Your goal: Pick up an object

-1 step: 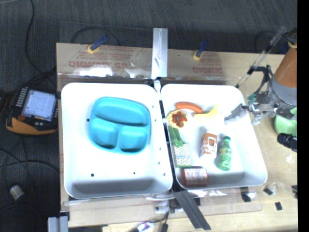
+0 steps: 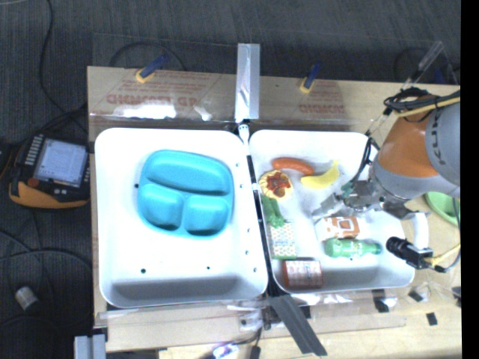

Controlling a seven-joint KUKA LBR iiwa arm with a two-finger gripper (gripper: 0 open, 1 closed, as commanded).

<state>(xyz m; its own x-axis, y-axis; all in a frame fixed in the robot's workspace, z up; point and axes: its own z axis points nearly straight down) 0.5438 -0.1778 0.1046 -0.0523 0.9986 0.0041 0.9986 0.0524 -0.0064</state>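
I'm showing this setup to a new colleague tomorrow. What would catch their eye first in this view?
Probably the bright blue divided tray, lying alone in the left bin. Next, the clutter in the right bin: a banana, a hot dog and a green bottle. The arm's orange band stands out at the right, with the gripper low among those things.
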